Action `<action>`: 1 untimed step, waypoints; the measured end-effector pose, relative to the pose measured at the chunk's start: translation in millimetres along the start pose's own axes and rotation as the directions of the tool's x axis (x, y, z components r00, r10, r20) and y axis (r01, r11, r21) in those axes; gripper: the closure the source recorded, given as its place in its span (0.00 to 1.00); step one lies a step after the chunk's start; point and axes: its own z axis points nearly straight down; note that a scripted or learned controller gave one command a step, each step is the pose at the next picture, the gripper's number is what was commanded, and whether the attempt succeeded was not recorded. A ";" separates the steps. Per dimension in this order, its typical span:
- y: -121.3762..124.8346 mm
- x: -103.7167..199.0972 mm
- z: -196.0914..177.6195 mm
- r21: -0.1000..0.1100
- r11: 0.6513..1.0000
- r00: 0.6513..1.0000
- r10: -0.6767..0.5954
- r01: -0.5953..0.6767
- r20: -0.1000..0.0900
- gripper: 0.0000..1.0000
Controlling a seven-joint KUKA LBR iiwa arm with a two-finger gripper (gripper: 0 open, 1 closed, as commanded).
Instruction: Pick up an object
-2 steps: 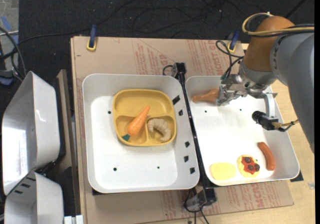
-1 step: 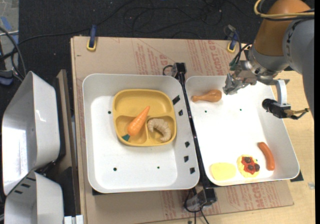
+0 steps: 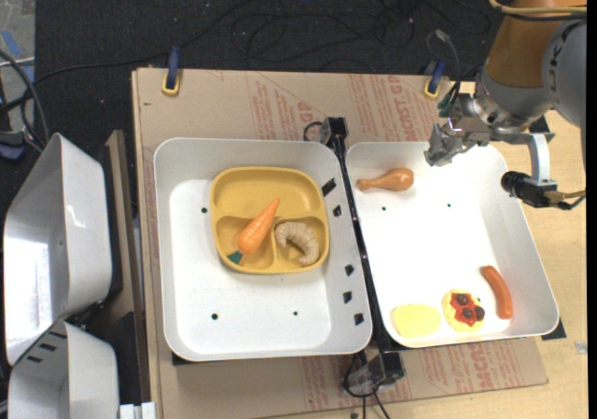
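Brown cardboard (image 3: 280, 104) covered the bench, with black cables strewn over the dark floor beyond it and two clamps (image 3: 171, 81) pinning its far edge. On it sat two shallow white bins side by side: the left bin (image 3: 187, 314) and the right bin (image 3: 522, 240).

A toy chicken drumstick (image 3: 387, 181) lay in the far left part of the right bin, its long axis running nearly left to right across the view. Its fat, meaty end pointed right, toward the arm, and its thin bone end pointed left, toward the divider between the bins. The gripper (image 3: 440, 152) hung over the far edge of the same bin, just right of the drumstick's fat end and near it. How far apart its parts stood could not be made out at this angle. No object showed between them.

Nothing lay close against the drumstick. Well apart from it, along the near wall of the right bin, lay a yellow disc (image 3: 416, 319), a small pizza-like piece (image 3: 465, 310) and a red sausage (image 3: 497, 291).

In the left bin sat a yellow divided plate (image 3: 224, 188), holding a carrot (image 3: 258, 227) that slanted from near left to far right, and beside it a curled pale shrimp (image 3: 298, 242).
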 end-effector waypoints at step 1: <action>-12.7 51.6 -14.8 0.005 1.000 1.000 -0.004 0.004 -0.003 1.00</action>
